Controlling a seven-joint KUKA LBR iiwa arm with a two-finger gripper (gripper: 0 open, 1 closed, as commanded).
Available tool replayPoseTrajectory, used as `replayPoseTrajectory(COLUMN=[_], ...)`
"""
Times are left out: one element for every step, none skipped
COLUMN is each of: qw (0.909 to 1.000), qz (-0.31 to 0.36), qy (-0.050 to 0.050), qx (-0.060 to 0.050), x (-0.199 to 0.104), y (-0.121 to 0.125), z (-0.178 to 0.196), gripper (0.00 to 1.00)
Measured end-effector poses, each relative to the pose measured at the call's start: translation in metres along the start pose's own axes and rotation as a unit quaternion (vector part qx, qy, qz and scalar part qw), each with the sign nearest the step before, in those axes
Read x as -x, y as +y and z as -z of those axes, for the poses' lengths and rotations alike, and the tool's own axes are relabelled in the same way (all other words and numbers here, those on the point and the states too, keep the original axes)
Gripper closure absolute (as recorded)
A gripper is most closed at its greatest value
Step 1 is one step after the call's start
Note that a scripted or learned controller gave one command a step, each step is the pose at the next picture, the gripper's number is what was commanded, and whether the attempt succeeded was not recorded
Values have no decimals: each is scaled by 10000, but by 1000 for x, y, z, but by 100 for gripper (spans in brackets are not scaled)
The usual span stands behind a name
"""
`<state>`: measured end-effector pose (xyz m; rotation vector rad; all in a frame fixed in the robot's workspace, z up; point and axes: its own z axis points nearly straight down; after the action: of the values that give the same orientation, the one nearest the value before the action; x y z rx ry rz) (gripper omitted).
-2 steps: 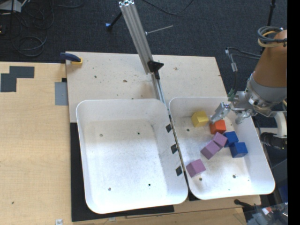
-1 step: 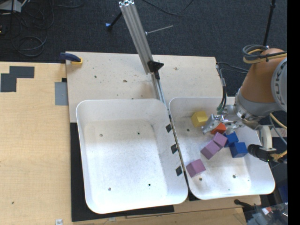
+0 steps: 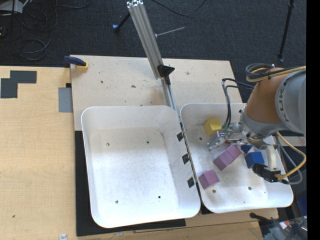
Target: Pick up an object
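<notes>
The right bin [image 3: 260, 201] holds a yellow block [image 3: 212, 126] near its back left, a larger purple block [image 3: 227, 157] in the middle, a smaller purple block [image 3: 208, 179] toward the front left, and a blue block [image 3: 255, 158] to the right. My gripper [image 3: 220, 140] is low in this bin, between the yellow block and the larger purple block, close to the purple one's upper edge. The grey arm with its orange band [image 3: 262, 101] comes in from the right and hides part of the bin's right side.
The left bin [image 3: 100, 134] lies beside the right one, with a shared divider [image 3: 184, 149] carrying black clips. A slanted metal pole [image 3: 150, 39] rises behind the bins. Cables [image 3: 287, 169] hang by the arm over the right bin's edge.
</notes>
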<state>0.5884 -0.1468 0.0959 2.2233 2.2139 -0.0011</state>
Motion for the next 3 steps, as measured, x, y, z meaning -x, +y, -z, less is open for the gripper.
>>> replayPoseTrajectory(qw=[10000, 10000, 10000], qz=[-41, -7, 28], qy=[8, 15, 10], qx=[-2, 4, 13], x=[1, -2, 4], y=[0, -3, -2], z=[12, 74, 137], gripper=[100, 100, 100])
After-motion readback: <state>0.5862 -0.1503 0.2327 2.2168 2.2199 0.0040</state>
